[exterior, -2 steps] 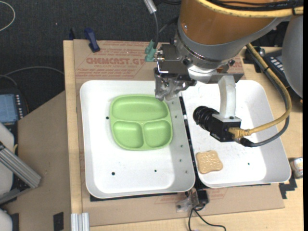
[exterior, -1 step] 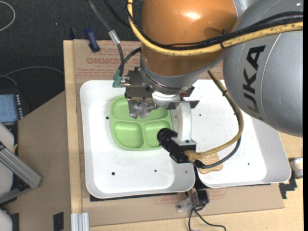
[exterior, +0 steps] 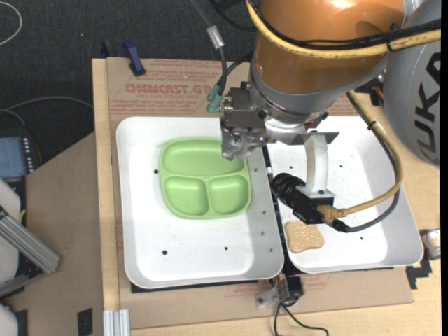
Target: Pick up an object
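Reaching in from the right, my grey arm (exterior: 420, 82) with its orange band (exterior: 329, 26) hangs over the seam between the two shallow white bins. The left bin (exterior: 140, 208) holds a light green divided plate (exterior: 206, 178) with three compartments, lying flat toward the bin's upper right. The right bin (exterior: 378, 236) holds a tan cracker-like piece (exterior: 305, 236) near its lower left corner, just beside the shared wall. My claw (exterior: 236, 145) sits low over the upper right rim of the green plate, close to the dividing wall; whether its fingers stand wide or narrow, I cannot tell, since the wrist body hides them. A black fitting with a yellowish hose (exterior: 364, 205) trails across the right bin, above the tan piece.
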Available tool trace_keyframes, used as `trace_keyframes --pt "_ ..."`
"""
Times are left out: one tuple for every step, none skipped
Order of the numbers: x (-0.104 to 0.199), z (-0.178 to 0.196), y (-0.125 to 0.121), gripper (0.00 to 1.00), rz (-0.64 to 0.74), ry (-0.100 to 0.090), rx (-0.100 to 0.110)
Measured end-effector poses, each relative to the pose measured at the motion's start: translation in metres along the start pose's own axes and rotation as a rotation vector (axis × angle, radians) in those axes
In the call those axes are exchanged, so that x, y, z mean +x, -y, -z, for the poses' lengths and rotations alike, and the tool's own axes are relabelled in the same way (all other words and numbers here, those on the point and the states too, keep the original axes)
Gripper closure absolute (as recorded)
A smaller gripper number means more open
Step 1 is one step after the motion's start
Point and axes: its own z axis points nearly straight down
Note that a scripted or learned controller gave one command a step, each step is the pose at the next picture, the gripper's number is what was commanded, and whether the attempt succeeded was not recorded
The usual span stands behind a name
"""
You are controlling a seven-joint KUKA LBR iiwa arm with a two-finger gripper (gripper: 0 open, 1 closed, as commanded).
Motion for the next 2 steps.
trace_keyframes --pt "-0.060 -0.008 0.000 1.00 -0.002 0.003 0.007" --pt "0.008 -0.036 0.002 1.00 0.012 0.001 0.010"
